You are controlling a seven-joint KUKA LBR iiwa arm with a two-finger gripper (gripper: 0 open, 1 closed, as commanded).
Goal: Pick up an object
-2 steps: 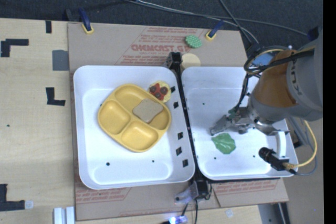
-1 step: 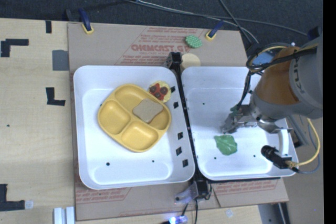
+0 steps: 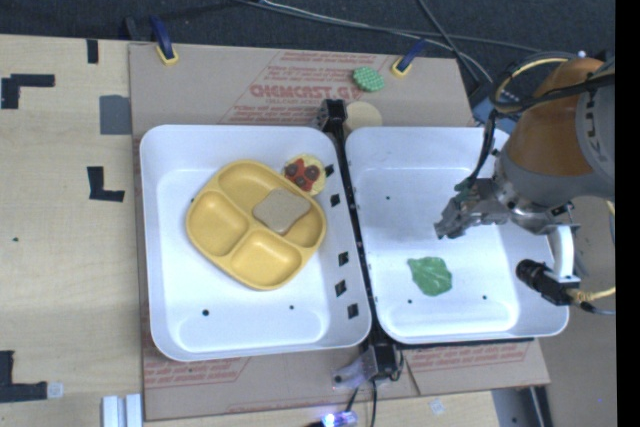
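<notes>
1. The robot arm's jaws (image 3: 452, 223) hang low over the right bin (image 3: 400, 165), pointing toward that bin's middle; whether they are spread or pressed together cannot be told from this slanted overhead view, and nothing is visibly pinched between them.

2. Just below and slightly left of the jaws, a small green object (image 3: 430, 275) lies flat on the right bin's white floor, near but apart from the tips. It looks soft and lumpy, with an irregular leaf-like outline, and sits alone in that bin.

3. Judged by the scene, the pick is not yet made: the green object rests untouched on the bin floor, so the descent, the closing and the lift all remain.

4. Well to the left of the jaws, across the dark divider (image 3: 345, 215) between the bins, the left bin (image 3: 170, 315) carries a yellow compartment tray (image 3: 225, 230) set at an angle. A tan square slab (image 3: 281, 210) rests in the tray, on the ridges where its compartments meet.

5. At the tray's upper right corner, nearer the divider, lies a small cluster of dark red pieces (image 3: 304, 174), too small to identify.

6. Farthest from the jaws, above the bins on the cardboard-covered surface (image 3: 220, 90), sits a small green patterned disc (image 3: 367, 79) beside a pale round object (image 3: 366, 114).
</notes>
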